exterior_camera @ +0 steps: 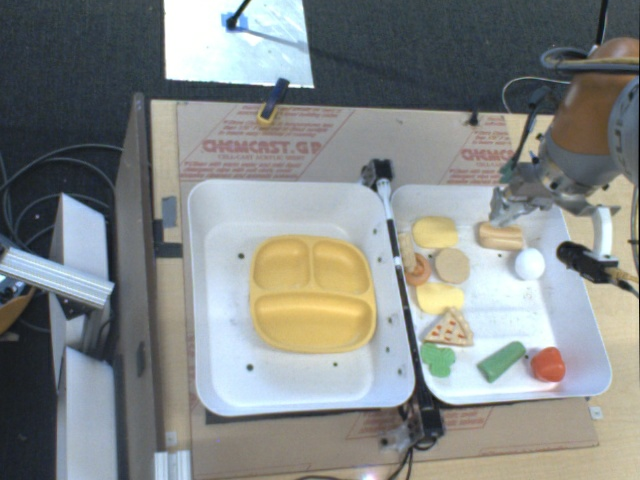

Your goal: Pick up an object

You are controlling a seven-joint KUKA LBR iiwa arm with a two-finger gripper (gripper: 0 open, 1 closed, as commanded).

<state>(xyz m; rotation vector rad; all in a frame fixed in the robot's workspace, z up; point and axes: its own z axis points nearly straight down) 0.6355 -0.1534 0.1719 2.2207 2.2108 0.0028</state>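
The most likely target is the tan bread roll (500, 236), which lies in the right bin (580, 313) near that bin's far edge. Its long axis runs left to right in the camera view, roughly parallel to the bin's far wall. Taking the roll as landmark: a white egg (529, 264) sits just beside it on the near right; a yellow piece (435, 232) lies to its left, apart from it; a tan round disc (452, 266) lies to its near left. Further toward the camera are a pizza slice (448, 329), a green cylinder (501, 360) and a red tomato (547, 365).

The gripper (512, 206) hangs directly above the far edge of the roll, at or very close to its upper surface. Contact cannot be confirmed. Whether the jaws are apart or together cannot be told; the arm body hides them.

Judgement: the roll lies immediately below and slightly toward the camera from the gripper. A grasp would need closure across the roll's short axis. The egg's closeness is the main risk of interference.

The left bin (225, 268) holds a yellow divided tray (312, 293), well apart from the roll.
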